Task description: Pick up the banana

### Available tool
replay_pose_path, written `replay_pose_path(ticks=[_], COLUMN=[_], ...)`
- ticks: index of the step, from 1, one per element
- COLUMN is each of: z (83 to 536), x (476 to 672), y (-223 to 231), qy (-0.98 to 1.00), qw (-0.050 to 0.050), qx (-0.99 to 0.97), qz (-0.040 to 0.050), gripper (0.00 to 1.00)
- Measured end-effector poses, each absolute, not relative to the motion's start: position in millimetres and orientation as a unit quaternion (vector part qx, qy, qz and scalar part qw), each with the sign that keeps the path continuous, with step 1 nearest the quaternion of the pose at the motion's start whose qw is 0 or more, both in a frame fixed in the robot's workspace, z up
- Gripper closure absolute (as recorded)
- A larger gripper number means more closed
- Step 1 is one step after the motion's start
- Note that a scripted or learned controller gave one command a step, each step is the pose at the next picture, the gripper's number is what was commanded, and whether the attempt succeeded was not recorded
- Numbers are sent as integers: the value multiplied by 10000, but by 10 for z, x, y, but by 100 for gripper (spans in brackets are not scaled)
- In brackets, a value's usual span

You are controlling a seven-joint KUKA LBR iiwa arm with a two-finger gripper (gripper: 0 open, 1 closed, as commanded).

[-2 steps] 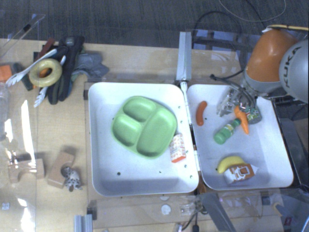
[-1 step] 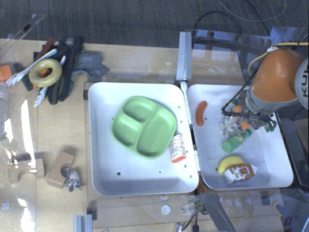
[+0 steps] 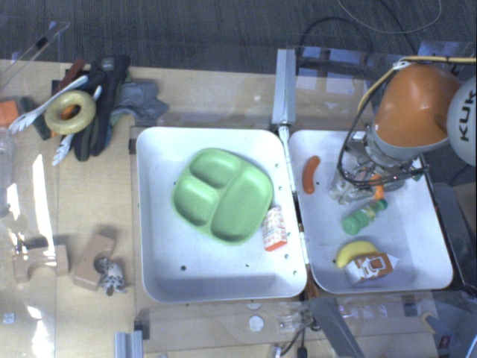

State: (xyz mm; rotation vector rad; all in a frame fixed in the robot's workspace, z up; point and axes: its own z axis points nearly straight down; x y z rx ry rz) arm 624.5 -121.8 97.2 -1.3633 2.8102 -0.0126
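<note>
Honestly, my gripper [image 3: 356,187] is hard to read: my own orange band [image 3: 414,103] and wrist cover most of it, and all I make out below is a tangle of metal and cable low in the right bin [image 3: 440,274], so I cannot tell its state. An orange bit [image 3: 378,193] shows just beside that tangle, too small to name. The banana [image 3: 352,251] lies near the bin's front, apart from my gripper, its right end touching a brown packet [image 3: 370,267] that hides part of it. Between banana and gripper lies a green bottle [image 3: 364,217], tilted. A red sausage [image 3: 310,174] lies by the bin's left wall. The left bin [image 3: 160,274] bears a green tray [image 3: 223,195] with three hollows, and a small packet [image 3: 274,228] beside it whose label is too blurred to read. My arm is cut off at the right edge.
</note>
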Motion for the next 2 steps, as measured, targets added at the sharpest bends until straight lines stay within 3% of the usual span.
replay_pose_path(ticks=[1, 2], z=[972, 2272], x=[6244, 5504], y=[-1218, -1085], qy=[8997, 8466], qw=[88, 102], qx=[-4363, -5321], qz=[-39, -57], gripper=[0, 0])
